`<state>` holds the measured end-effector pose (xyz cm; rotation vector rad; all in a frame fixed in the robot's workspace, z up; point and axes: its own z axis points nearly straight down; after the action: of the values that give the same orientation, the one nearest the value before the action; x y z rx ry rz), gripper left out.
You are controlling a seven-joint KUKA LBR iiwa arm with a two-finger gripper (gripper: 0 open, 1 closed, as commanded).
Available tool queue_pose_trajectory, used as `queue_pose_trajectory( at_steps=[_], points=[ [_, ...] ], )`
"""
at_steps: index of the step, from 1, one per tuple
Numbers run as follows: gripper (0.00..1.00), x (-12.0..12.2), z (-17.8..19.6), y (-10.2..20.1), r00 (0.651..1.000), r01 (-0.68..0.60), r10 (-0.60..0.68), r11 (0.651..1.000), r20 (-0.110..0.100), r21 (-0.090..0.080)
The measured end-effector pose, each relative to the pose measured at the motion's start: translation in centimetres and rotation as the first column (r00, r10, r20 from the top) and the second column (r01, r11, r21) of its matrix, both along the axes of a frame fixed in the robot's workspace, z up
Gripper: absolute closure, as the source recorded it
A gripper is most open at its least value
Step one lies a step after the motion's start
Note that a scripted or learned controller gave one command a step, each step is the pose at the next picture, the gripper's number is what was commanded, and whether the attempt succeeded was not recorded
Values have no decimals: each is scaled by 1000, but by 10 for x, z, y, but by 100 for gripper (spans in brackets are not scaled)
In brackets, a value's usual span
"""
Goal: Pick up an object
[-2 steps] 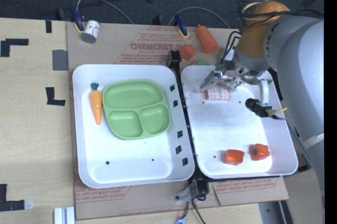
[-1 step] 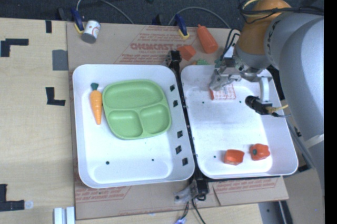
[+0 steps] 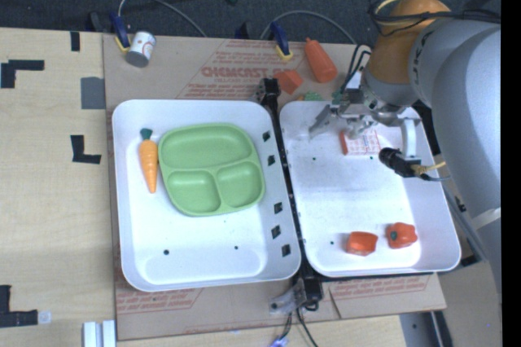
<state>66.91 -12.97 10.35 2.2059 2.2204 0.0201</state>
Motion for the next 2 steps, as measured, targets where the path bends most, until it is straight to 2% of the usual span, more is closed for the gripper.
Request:
queue_pose_trajectory(
  at_steps=[1,2],
  points=[
    [0,3,-13,-9,1000,3,-3,1000,-8,0],
    [100,4,-1,-11,1000,1,-1,1000,-2,-8]
  ],
)
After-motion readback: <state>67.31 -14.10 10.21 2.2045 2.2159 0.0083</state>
